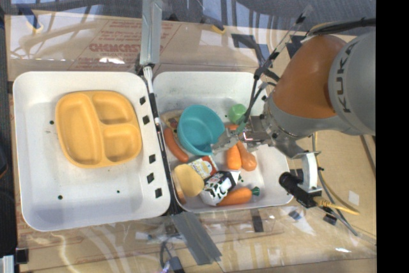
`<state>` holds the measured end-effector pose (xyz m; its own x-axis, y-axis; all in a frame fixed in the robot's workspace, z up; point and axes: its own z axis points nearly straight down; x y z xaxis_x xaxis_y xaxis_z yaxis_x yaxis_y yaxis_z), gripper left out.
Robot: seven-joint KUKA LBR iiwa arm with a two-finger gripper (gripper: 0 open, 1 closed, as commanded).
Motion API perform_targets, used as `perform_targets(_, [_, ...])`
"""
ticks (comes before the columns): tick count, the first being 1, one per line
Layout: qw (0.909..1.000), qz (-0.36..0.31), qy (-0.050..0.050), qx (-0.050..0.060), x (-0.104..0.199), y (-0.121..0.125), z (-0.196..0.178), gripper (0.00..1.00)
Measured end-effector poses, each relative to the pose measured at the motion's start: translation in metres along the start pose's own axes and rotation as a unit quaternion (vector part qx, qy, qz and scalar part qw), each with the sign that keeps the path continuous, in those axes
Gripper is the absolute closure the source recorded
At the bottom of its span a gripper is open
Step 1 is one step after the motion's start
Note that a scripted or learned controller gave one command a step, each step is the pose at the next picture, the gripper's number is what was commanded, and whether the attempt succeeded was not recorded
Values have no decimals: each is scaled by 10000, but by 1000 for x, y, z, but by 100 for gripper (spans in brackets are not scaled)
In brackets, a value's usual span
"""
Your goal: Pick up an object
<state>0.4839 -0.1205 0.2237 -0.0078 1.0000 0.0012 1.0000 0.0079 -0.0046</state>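
Two shallow white bins sit side by side on the bench, and all the clutter is in the right bin (192, 83). The left bin (32, 156) carries just one thing: a yellow plastic divided tray (96, 128) with three compartments, lying flat toward the bin's upper middle.

Over to the right, the grey arm with its orange band (313, 83) leans in across the right bin's far side, and the gripper (246, 134) is down low among the objects, just right of the teal plastic bowl (199, 128). Whether it is parted or closed, I cannot tell; the wrist hides it.

It's crowded in there. The teal bowl sits tipped in the middle of the bin. A small green cup-like piece (238, 113) stands just behind the gripper. An orange toy carrot (176, 145) lies along the left wall, touching the bowl's lower left. Two more short orange carrot pieces (240, 156) lie right under the gripper. Along the near wall: a pale yellow round piece (186, 181), a black-and-white patterned object (219, 187), and another orange carrot with a green tip (238, 196), all packed close together.
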Motion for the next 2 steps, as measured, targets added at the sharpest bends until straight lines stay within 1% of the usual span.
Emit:
perform_targets(1, [9977, -675, 0, -12, -15, -7, 119, 0])
perform_targets(2, [9975, -702, -2, -21, -15, -5, 108, 100])
